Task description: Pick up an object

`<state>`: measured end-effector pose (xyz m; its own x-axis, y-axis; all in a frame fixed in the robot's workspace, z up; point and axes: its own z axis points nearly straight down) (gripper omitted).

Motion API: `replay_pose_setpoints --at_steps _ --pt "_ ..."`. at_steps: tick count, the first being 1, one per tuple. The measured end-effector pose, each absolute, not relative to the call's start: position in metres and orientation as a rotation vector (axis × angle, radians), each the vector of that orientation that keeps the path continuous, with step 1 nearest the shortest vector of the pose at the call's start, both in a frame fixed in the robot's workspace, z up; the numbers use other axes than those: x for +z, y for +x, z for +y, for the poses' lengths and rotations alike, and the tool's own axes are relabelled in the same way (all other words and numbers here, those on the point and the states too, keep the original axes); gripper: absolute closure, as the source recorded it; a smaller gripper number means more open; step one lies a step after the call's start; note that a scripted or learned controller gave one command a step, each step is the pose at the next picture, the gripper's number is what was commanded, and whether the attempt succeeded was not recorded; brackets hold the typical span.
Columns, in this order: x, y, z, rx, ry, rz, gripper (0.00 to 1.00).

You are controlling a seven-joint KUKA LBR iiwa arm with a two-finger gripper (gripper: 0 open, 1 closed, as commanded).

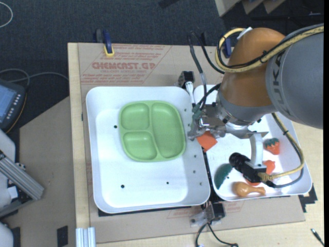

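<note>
**Gripper low over the seam between two bins, orange block right under it**

Camera view: two white bins sit side by side on a brown board (128, 63) printed with red lettering. One blue-and-yellow clamp (107, 44) grips the board's far left corner.

The left bin (97, 153) holds one thing, a pale green plate (152, 130) with three compartments. It lies flat in the bin's far half, closer to the right edge than the left.

The right bin (294, 185) is partly covered by the arm (293, 71), which reaches in from the right, its orange band (249, 60) above the bin's far end. Five loose things can be counted in this bin:

- One orange block (207, 141) lies tilted at the bin's left edge, just beside the wall it shares with the left bin.
- One dark green piece (221, 175) lies nearer the bin's near left corner.
- One tan drumstick-shaped toy (248, 190) lies along the near edge, just beside the dark green piece.
- One orange toy with a green top (272, 146) lies toward the right edge.
- One small orange-red piece (269, 165) lies a little nearer than that toy, also toward the right edge.

The gripper (202, 129) hangs over the right bin's left edge, with its metal parts reaching across the shared wall. The orange block is directly at its lower end and appears to touch it. From this slant it cannot be told whether the gripper is open, closed or clamped on the block, or whether the block is resting on the bin floor.
</note>
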<state>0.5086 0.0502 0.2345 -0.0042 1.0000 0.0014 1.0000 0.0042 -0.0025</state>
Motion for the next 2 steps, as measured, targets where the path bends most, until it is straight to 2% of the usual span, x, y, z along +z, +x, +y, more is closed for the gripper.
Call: replay_pose_setpoints --at_steps 1,2 --pt "0.226 0.517 0.044 0.003 -2.221 -2.220 1.00" --pt "0.218 0.502 0.052 0.003 -2.220 -2.220 1.00"
